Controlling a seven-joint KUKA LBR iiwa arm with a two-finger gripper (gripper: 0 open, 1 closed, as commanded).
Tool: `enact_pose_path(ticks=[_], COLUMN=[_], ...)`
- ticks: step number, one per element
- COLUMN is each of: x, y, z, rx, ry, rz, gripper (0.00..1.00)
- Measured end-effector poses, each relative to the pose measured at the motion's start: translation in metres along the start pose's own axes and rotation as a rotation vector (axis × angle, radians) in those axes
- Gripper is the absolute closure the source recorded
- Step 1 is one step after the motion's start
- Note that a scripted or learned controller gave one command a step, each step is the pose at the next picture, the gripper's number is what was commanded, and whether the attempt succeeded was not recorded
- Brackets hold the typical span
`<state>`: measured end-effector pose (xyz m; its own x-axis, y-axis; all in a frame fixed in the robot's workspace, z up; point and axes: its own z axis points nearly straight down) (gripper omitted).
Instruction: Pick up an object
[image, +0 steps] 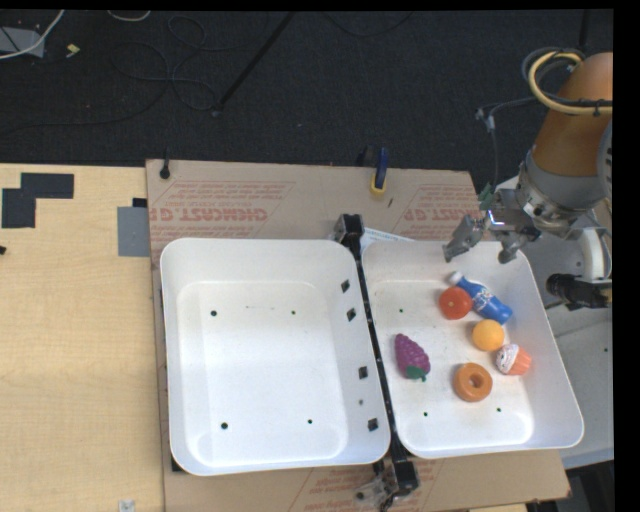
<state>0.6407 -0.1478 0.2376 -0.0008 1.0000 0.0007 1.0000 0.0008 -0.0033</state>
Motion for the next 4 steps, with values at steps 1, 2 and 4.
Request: enact_pose_path(ticks=[1,2,4], x=[-0.031,-0.065,-0.020], y=[0.000,-0.028,-0.100], z=[0.125,0.129,0.109], rx=[-0.004,0.001,-0.005], ry=[-0.001,0.000,-0.001], rz=[0.000,0.001,0.008], gripper=[0.00,0.00,1.00])
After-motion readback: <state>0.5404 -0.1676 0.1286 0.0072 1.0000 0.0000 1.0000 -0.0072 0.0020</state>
